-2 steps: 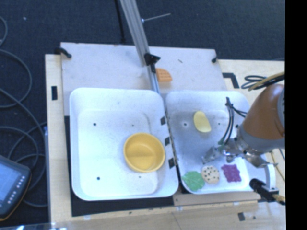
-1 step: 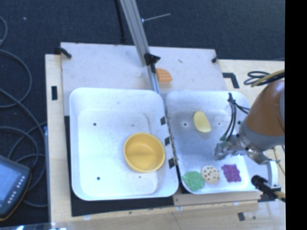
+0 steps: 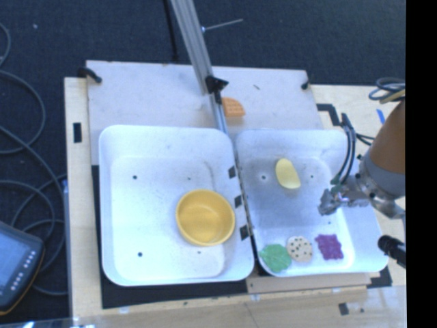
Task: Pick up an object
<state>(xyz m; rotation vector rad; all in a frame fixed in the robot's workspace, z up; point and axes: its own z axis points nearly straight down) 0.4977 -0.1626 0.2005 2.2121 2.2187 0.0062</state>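
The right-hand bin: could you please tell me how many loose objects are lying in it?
4: a yellow piece near its middle, then a green piece, a spotted cookie and a purple piece along its near edge.

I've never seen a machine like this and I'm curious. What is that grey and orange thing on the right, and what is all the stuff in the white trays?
That is a robot arm, grey with an orange band. It reaches in from the right, and the picture comes from a camera fixed above, looking down at a slant. At the arm's end is its gripper, the part meant for grabbing; nothing shows in it. It hangs over the right white bin. In that bin lie a yellow oval piece, a green round piece, a pale spotted cookie-like disc and a purple lumpy piece. The left white bin holds a yellow round bowl. A small orange object sits behind the bins.
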